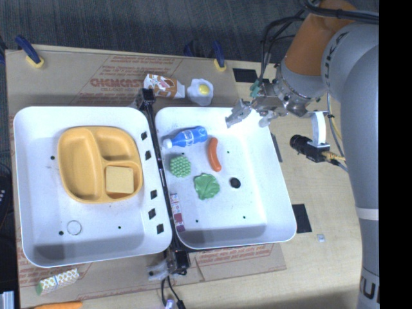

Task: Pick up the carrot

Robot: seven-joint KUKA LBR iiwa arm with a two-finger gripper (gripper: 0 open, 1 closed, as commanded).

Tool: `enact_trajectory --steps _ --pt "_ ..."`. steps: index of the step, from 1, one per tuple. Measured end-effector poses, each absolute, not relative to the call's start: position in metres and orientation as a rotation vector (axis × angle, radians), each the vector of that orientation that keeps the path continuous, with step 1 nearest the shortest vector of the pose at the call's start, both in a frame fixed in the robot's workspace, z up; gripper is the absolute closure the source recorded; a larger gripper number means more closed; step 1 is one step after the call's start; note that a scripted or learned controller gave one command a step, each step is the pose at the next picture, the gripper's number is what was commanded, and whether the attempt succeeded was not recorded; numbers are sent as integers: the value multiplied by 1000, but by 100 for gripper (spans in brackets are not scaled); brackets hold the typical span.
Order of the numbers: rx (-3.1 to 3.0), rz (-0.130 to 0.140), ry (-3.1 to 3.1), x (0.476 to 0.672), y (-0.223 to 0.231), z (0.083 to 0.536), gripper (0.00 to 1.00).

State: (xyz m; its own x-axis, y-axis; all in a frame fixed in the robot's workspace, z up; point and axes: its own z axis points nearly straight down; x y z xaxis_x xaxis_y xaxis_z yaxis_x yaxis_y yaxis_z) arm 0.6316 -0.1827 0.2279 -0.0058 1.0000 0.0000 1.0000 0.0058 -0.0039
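Note:
The carrot [214,154], a short orange-red stick, lies lengthwise in the middle of the right bin [270,192]. It sits just right of a blue bottle [187,137]. My gripper [250,116] hangs over the bin's far right corner, up and to the right of the carrot and clear of it. Its two fingers stand apart, open, with nothing between them.
Also in the right bin are a green round studded piece [180,166], a green leafy piece [206,186] and a small black disc [235,183]. The left bin [38,224] holds a yellow divided plate [77,153] with a tan block [119,178]. A carton [161,85] and an egg toy [201,91] lie behind the bins.

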Motion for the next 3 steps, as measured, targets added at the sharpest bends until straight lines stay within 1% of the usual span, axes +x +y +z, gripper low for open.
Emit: enact_trajectory --steps 1,2,3 --pt "-2158 5 -2278 606 -127 91 0" --pt "-2154 7 -2280 606 -128 101 100" --pt "-1525 2 -2747 531 -119 283 100"
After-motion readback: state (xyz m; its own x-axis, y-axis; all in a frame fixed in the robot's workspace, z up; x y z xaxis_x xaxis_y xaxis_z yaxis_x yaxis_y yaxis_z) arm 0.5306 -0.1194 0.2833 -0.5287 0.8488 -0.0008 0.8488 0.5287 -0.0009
